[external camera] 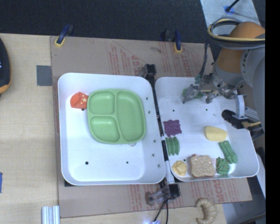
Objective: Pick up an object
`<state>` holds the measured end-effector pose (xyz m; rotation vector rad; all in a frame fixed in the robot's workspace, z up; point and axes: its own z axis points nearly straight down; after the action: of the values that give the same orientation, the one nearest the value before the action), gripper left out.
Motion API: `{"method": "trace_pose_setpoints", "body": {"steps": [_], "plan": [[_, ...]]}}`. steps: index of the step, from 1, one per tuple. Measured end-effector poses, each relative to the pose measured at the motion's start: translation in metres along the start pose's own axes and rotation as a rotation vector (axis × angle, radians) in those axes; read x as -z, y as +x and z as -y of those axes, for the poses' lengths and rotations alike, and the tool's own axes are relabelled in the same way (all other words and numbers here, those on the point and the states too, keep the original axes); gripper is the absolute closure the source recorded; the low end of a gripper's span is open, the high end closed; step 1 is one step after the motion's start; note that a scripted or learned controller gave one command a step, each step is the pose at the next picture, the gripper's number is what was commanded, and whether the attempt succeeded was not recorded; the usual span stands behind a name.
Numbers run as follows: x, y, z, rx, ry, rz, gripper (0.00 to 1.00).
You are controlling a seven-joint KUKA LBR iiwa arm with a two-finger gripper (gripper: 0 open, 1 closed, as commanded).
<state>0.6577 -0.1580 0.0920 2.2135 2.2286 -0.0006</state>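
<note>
We see nothing picked yet — gripper (196,93) hangs over the right bin's (252,169) far edge, nothing between its tips; toy food, e.g. purple grapes (172,126), lies nearer us.

One grey KUKA arm (252,73) enters from the right edge of the camera view, upper portion. An orange band (238,43) encircles it above the wrist, with a dark ring-shaped cable loop seen at the top of that band. The wrist points down and leftward. The grey metal two-finger pincer (192,93) sits at the arm's lower left end, low over the far part of the right-hand side of the bench. Nothing is seen between its tips
</note>
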Motion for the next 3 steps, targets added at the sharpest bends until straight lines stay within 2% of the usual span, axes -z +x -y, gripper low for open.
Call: {"method": "trace_pose_setpoints", "body": {"steps": [1,2,3], "plan": [[0.001,-0.047,0.002,-0.007,0.001,0.002,0.0],[0.121,0.026,0.023,0.004,-0.01,-0.001,0.0],[-0.007,-0.01,0.003,-0.003,0.009,0.001,0.0]]}}
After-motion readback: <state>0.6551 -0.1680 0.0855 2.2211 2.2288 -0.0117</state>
